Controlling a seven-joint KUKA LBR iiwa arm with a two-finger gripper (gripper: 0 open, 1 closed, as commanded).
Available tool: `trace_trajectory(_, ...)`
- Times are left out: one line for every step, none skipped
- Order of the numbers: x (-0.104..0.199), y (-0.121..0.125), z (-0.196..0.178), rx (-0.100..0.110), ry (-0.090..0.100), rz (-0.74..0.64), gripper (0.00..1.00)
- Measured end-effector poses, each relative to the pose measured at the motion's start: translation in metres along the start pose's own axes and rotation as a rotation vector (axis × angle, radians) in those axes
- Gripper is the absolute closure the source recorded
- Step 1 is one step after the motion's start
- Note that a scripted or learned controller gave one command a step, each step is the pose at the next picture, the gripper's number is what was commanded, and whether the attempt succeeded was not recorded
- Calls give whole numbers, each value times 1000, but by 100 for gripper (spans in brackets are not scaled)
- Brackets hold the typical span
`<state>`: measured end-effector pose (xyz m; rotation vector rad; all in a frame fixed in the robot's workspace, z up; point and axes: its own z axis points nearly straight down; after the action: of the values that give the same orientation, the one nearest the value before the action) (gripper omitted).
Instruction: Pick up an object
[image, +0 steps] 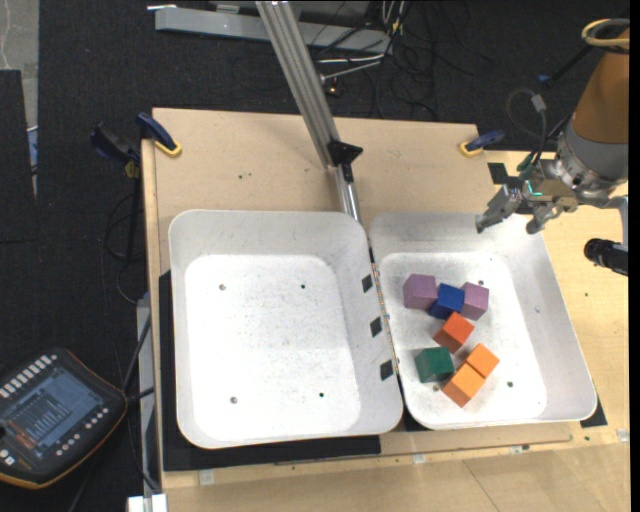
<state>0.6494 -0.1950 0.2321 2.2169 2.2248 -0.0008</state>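
1. The gripper (512, 215) hangs over the far edge of the right bin (560, 330), near that bin's far right corner, with its two fingers spread apart and nothing between them.
2. Above it the grey wrist and the orange band of the arm (600, 110) rise toward the bench's far right corner.
3. All the blocks lie in the right bin, well apart from the gripper, clustered around the bin's middle and toward its near edge.
4. At the far end of the cluster a purple block (420, 291) touches a blue block (450, 298), and a second, smaller purple block (475, 299) sits just beside the blue one.
5. An orange block (457, 329) lies just nearer than the blue one.
6. A green block (434, 364) sits toward the near left of the cluster, beside two more orange blocks (472, 372) that touch each other.
7. The left bin (200, 300) adjoins the right bin on the wooden bench (260, 160).
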Motion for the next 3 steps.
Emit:
trace_trajectory(0,0,0,0,-1,0,0)
trace_trajectory(3,9,58,4,1,-1,0)
trace_trajectory(10,0,115,6,2,2,0)
